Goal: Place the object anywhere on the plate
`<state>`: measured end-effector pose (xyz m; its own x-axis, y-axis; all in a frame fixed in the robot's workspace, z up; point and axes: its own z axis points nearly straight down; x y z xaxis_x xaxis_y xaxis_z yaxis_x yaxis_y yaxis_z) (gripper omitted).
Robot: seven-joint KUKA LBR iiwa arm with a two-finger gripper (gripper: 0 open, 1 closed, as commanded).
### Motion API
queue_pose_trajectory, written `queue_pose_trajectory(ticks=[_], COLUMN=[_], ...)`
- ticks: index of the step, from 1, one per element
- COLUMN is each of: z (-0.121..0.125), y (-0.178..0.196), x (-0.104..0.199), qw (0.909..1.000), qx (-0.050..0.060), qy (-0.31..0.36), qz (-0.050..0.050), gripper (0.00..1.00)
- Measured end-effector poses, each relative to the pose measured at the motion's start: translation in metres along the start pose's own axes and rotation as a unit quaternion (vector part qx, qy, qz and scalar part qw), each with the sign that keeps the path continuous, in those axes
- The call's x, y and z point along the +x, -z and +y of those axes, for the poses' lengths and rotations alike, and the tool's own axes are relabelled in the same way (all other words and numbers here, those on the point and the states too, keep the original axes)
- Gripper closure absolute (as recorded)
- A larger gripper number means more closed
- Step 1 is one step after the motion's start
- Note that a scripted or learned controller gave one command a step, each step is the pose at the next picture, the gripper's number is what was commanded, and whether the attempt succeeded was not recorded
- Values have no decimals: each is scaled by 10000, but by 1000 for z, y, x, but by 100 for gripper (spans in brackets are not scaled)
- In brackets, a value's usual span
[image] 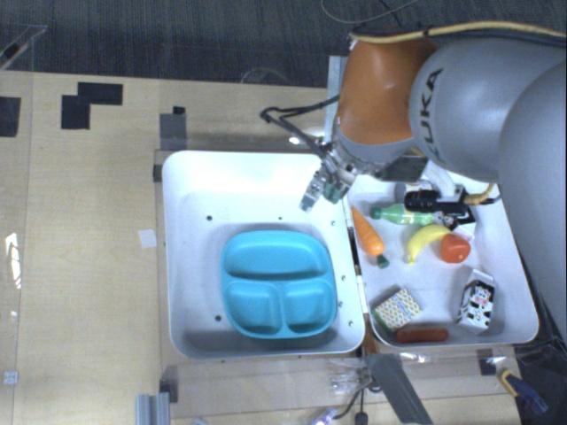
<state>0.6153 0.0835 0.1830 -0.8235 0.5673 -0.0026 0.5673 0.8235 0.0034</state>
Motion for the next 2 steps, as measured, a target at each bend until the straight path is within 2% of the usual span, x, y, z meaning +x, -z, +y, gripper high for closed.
queue_pose_trajectory(ticks=[1,2], z=[2,47], y=[100,99], x=[71,84], qw=[9746,9922], qx=[4,5], qy=[-2241,-1247], qz=[-5,-2], gripper=[100,100])
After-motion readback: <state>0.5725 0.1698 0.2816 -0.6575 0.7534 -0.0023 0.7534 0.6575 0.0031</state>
